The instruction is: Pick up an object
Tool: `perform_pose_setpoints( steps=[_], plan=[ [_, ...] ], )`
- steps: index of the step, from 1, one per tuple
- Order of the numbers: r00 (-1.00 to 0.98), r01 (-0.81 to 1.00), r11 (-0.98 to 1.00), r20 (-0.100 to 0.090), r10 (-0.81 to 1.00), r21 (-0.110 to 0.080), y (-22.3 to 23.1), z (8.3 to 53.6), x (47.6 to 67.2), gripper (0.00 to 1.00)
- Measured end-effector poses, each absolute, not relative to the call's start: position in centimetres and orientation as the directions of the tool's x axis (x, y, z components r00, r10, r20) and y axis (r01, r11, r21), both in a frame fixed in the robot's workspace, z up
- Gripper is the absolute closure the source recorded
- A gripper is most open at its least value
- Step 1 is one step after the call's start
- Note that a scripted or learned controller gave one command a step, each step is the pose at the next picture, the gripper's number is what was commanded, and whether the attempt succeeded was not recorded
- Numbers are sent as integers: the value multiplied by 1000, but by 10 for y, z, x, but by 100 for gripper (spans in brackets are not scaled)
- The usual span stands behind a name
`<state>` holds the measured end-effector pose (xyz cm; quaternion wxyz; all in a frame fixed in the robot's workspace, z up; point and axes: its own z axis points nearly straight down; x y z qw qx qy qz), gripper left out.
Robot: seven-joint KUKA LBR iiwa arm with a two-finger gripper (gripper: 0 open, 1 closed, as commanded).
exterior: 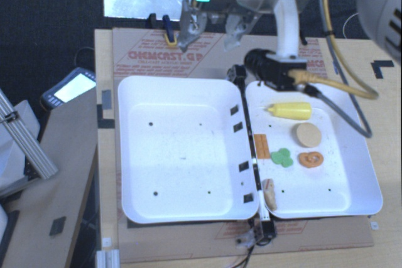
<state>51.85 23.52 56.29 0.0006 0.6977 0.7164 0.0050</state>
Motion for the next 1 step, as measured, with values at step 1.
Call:
perform_pose_setpoints(
  steps=[1],
  plan=[
    [-30,999,30,8,1000,11,235,575,519,100]
  ],
)
